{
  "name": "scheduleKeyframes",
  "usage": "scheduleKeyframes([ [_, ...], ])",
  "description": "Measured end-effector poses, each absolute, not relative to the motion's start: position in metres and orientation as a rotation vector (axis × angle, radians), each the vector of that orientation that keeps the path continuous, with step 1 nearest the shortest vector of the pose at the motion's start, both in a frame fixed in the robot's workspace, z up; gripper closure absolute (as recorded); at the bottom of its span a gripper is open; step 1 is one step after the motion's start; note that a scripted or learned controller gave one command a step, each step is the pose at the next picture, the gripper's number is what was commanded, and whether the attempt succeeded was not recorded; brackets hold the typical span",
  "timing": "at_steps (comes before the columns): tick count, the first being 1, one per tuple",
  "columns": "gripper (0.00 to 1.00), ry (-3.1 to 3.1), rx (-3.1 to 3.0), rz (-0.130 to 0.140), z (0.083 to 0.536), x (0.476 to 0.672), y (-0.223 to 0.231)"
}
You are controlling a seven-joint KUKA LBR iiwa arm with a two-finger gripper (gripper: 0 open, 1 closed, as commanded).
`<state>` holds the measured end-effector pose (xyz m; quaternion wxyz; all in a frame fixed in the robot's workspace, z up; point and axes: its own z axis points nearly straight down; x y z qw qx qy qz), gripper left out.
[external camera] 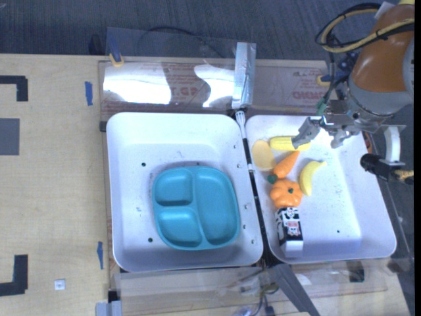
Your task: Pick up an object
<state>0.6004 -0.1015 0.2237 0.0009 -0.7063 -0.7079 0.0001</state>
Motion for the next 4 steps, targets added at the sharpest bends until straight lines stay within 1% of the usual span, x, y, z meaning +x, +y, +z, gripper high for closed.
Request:
scheduleKeyframes([
  [1,0.00,-2.176,-2.267,-0.001,0.091,0.548,-0.119],
  [2,1.00,-2.176,-2.269,-0.003,0.101,0.549,-0.119],
  [3,0.00,-2.176,-2.269,-0.002,0.100,0.548,-0.119],
  [4,0.00,-2.210,-2.239,-0.008,0.088,0.481,-0.106],
])
